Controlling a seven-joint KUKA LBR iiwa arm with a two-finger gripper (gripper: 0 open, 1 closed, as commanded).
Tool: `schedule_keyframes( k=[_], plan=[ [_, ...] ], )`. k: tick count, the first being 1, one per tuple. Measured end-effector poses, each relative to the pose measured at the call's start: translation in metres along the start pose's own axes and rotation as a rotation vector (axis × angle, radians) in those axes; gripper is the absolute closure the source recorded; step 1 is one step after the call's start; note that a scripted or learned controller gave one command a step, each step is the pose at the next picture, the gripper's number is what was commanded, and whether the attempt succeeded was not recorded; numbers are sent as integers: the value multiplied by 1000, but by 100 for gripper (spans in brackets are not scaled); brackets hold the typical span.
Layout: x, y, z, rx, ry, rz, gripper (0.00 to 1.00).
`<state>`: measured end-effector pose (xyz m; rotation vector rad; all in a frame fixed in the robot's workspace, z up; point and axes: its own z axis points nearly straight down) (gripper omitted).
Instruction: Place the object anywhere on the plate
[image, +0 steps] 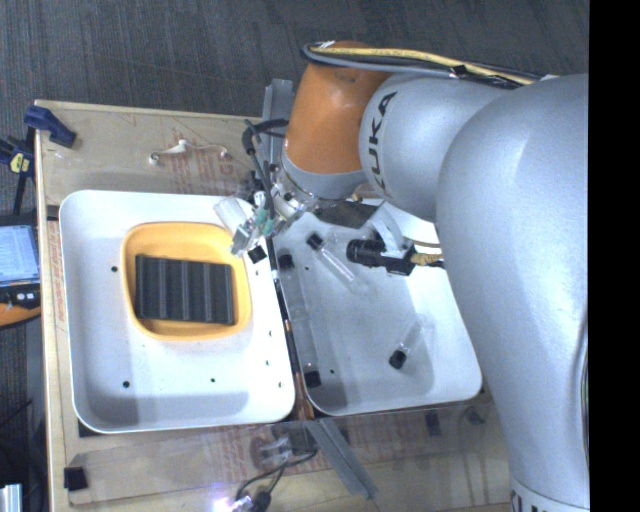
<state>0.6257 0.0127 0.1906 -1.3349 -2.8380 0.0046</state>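
1. Nearest us, at the bottom of the view, we see the bench (150, 465) edge with a small lit fitting at about 6 o'clock.
2. Above it sit two white bins: the left bin (90, 390) and the right bin (440, 385).
3. In the left bin lies the plate (185, 285), yellow-rimmed with a dark ribbed centre.
4. In the right bin, at about 5 o'clock from the centre of the view, we see a small clear object (403, 352) with a dark end.
5. The gripper (252, 228) hangs at the plate's 2 o'clock corner; we cannot tell how its jaws stand or whether it holds anything.
6. Farthest, the grey arm (480, 190) with its orange band enters from 3 o'clock.
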Motion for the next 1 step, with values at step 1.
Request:
schedule_keyframes(
  k=[1],
  plan=[
    [0,0,0,0,0,1,0]
  ],
)
